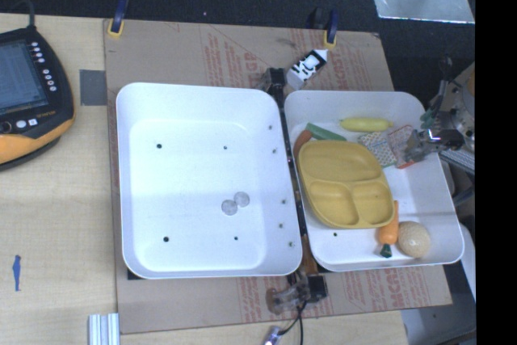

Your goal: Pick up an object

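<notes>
Gripper [426, 140] hovers over right bin [432, 202] containing yellow tray [346, 182], banana [365, 124], carrot [388, 232].

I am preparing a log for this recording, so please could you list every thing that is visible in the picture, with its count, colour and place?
White bins: 2, white, side by side on the bench.
Round discs: 2, grey, left bin, near its middle.
Divided tray: 1, yellow, right bin, centre.
Banana: 1, yellow, right bin, far edge.
Carrot: 1, orange, right bin, near corner.
Ball: 1, beige, beside the carrot.
Patterned piece: 1, pale and speckled, between tray and gripper.
Control pendant: 1, orange and grey, bench at left.
Clamps: 2, blue and yellow, far edge of the cardboard.
Gripper: 1, grey metal, over the right bin's right side.
</notes>
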{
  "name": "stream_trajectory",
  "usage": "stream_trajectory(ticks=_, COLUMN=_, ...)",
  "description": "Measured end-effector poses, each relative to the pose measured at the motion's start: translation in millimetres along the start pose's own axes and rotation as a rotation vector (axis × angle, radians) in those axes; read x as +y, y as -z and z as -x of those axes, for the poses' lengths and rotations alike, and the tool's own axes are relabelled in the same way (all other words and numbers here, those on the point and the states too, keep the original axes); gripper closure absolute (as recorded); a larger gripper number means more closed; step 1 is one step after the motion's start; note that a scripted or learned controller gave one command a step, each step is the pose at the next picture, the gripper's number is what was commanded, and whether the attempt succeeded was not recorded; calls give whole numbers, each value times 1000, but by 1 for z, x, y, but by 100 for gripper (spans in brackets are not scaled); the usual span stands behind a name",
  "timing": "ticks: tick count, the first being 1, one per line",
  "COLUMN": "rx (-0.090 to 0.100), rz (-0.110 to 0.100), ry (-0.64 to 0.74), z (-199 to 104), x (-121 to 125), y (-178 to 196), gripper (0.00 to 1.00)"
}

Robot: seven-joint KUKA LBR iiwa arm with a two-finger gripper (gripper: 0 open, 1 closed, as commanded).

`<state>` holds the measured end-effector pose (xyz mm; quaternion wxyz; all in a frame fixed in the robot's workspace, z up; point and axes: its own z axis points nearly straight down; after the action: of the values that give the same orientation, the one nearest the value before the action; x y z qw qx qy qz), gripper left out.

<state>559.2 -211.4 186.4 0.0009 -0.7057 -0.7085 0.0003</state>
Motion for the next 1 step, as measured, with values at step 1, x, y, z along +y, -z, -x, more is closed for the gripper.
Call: stream_trajectory(ticks=1, rx=1, rz=0, ry=0, z=-54, x=24, y=22, gripper=100)
